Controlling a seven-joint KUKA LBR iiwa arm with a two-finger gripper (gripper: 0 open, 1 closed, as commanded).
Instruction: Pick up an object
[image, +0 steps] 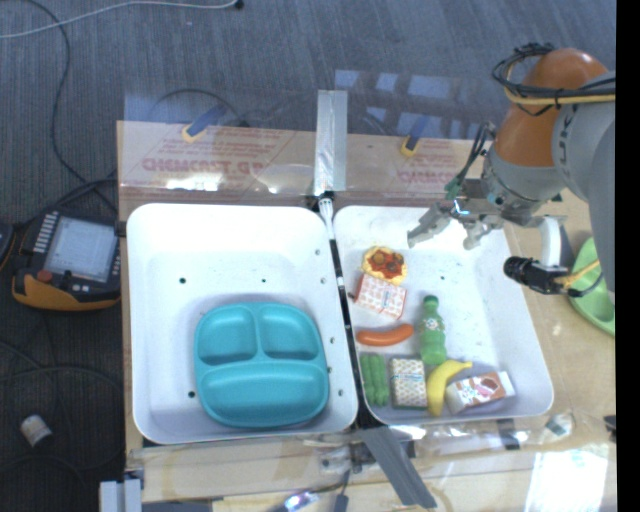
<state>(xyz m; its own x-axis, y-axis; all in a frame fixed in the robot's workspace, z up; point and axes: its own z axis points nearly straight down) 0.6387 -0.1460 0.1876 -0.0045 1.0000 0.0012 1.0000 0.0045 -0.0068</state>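
Step in hand: the approach, by my reading; nothing is lifted yet, and the arm (555, 130) reaches in from the upper right of the frame.
Pincer: the pincer (452, 229) hangs over the upper edge of the right bin (520, 330), its two fingers (425, 228) spread apart and released, with nothing between them and nothing touched as far as the view shows.
Task's things: toy foods lie in the right bin, in the centre right and lower right of the frame. A small pizza (385, 262) sits nearest the pincer, down and to its left; a patterned box (381, 296) lies just below the pizza, touching it or nearly so; a sausage (384, 336) lies below that.
Lower cluster: a green bottle (432, 331), a yellow banana (443, 384), a carton (481, 391), a second small box (407, 381) and a green vegetable (375, 379) crowd together at the bin's lower edge.
Left bin: the left bin (160, 260) holds a teal divided tray (262, 362).
Next move, as I judge it: shift left and down over a chosen piece, then descend and clench. The pizza looks the easiest target; the cluster risks a crowded grasp.
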